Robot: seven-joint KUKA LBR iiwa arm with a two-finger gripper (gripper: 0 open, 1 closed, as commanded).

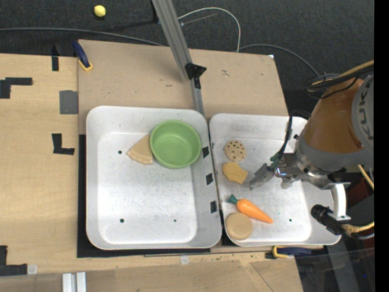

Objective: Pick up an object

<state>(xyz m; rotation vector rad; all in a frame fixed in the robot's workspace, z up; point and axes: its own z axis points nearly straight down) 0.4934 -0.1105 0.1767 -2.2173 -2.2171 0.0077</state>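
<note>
Sitting on tan bench [140,72] w/ dark floor behind | pincer [260,176] (R bin [292,224]) | grip state unclear

The only lettering stands on the arm [349,123], at the frame's right edge: dark capitals reading "KU" (the rest is cut off) on its orange casing. No other text, label or number can be read
</note>
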